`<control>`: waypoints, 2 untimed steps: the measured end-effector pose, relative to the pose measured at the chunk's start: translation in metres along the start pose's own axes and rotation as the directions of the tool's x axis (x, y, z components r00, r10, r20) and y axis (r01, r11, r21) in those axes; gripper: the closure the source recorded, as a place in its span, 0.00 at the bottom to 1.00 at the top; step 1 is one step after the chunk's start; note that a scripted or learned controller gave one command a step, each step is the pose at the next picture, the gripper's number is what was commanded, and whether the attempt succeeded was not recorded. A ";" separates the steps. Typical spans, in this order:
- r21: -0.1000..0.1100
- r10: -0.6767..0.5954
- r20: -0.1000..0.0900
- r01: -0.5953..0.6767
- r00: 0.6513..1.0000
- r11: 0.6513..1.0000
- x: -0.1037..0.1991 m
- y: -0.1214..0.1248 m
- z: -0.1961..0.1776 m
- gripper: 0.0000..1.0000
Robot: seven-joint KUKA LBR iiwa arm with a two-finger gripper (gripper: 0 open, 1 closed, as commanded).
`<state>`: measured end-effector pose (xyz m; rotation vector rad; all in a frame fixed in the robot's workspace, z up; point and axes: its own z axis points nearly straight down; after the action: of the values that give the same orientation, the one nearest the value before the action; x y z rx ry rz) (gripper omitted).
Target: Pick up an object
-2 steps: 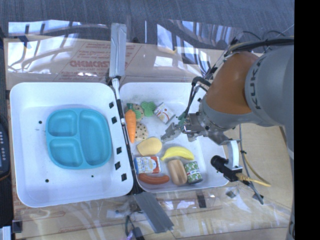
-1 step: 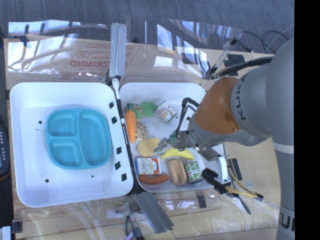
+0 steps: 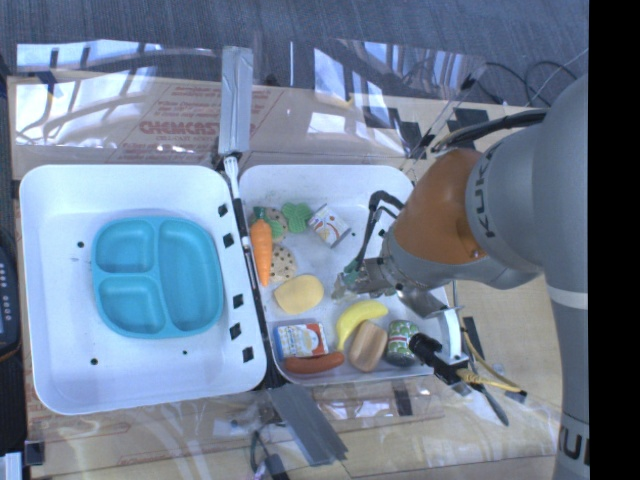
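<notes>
Now the hand (image 3: 352,280) is lowered into the right bin (image 3: 400,183), just above the banana (image 3: 360,315); its finger state cannot be told. A descent and closing is called for next.

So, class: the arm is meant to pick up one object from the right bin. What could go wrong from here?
1. The gripper is low among crowded toys; the banana and the yellow lump lie close by, so it may nudge them or grab two.
2. The bread roll, can and sausage sit against the bin's near wall, leaving little room for fingers.
</notes>
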<state>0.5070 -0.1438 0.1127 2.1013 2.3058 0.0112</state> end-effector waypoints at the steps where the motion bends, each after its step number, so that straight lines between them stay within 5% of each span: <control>1: 0.000 0.000 0.000 0.000 1.000 1.000 0.000 0.000 0.000 0.00; 2: 0.015 -0.046 -0.010 0.046 0.999 0.999 -0.017 -0.030 0.019 0.00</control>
<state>0.4795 -0.1641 0.0935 2.0593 2.3663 0.0035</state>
